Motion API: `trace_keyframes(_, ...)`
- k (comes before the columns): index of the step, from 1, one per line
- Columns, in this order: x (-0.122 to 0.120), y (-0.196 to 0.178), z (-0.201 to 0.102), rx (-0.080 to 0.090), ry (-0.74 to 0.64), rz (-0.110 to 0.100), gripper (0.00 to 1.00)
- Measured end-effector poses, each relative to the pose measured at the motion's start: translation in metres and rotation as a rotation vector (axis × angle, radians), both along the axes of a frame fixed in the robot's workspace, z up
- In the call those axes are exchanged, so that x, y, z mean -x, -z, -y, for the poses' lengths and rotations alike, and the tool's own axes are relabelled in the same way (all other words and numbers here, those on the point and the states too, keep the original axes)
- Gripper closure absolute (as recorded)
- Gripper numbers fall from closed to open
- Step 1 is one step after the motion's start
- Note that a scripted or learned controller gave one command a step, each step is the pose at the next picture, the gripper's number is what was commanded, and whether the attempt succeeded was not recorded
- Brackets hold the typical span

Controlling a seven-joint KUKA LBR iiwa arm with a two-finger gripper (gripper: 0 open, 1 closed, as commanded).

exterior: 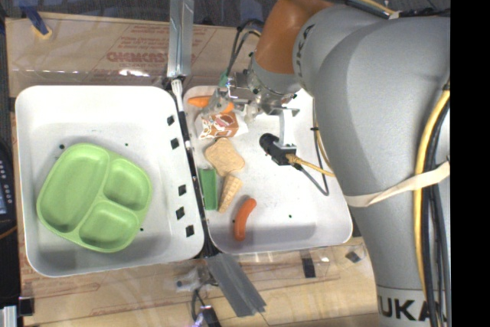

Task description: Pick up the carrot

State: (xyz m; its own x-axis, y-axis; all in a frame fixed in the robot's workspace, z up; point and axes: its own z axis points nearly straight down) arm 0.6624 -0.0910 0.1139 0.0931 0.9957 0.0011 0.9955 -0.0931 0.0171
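Carrot [199, 101] lies at the right bin's [329, 218] far left corner, just beside the gripper [230, 92], whose grip I can't make out. Nearer along the left wall sit a snack packet [217, 123], cookie [225, 156], cone [229, 191], green stick [208, 188] and sausage [243, 217]. Left bin [46, 107] carries a green tray [93, 197]. "UKA" [406, 309] reads on the arm's base; the cardboard's [99, 50] print is illegible.

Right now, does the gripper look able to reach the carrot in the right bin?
Probably yes. The gripper hangs just beside the carrot, which lies near the far left corner of the right bin. Nothing covers it, but the bin wall and a snack packet crowd it closely.
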Motion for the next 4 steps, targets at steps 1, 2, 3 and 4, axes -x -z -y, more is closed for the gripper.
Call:
trace_keyframes(1, 0.0000, 0.0001, 0.0000, 0.000, 0.000, 0.000, 0.00)
trace_keyframes(2, 0.0001, 0.0001, -0.0001, 0.000, 0.000, 0.000, 0.00)
trace_keyframes(3, 0.0001, 0.0002, -0.0001, 0.000, 0.000, 0.000, 0.00)
trace_keyframes(4, 0.0001, 0.0002, -0.0001, 0.000, 0.000, 0.000, 0.00)
